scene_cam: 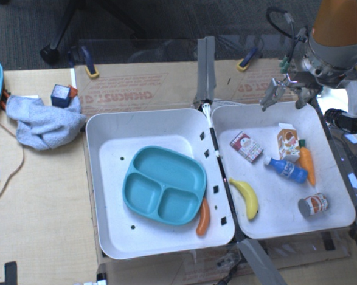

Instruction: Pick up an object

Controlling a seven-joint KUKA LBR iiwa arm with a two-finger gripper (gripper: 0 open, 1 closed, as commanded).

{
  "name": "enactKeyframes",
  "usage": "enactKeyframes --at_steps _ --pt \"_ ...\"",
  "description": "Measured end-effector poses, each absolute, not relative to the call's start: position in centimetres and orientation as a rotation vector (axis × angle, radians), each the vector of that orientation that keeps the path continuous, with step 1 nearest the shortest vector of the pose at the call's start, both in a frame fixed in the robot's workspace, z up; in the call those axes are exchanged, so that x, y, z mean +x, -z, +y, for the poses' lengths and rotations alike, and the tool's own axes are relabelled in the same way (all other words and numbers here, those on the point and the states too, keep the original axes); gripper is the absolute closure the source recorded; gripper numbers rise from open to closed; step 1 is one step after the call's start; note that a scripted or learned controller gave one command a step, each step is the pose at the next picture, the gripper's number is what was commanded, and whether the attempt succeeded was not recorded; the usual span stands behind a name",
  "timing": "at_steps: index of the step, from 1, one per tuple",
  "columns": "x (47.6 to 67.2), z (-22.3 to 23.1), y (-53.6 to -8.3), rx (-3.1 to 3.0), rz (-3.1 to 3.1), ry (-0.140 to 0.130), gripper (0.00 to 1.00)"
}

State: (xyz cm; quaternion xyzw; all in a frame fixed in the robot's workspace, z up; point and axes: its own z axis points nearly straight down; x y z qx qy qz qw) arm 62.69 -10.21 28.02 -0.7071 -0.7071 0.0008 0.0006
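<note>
A: Where is the pincer (286,93)?
B: Above the far rim of the right bin (330,135), fingers spread, nothing between them.
A: What lies below it?
B: A small carton (287,143) just under it, beside a carrot (306,164) and blue bottle (287,169). A snack packet (246,147) sits down-left, a banana (247,197) farther, a can (313,205) farthest.
A: Left bin (102,187)?
B: A teal divided plate (164,185) and a sausage (202,217).

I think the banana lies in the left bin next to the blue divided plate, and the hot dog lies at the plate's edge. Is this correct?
Not quite. The camera view shows the banana in the right bin, near the blue bottle and the can, not in the left bin. The rest holds: the hot dog lies at the edge of the blue divided plate.
</note>
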Motion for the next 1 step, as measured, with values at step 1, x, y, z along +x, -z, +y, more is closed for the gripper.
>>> enactKeyframes --at_steps 1 --pt "61.17 -15.13 -14.03 -2.235 -2.207 -0.003 0.00"
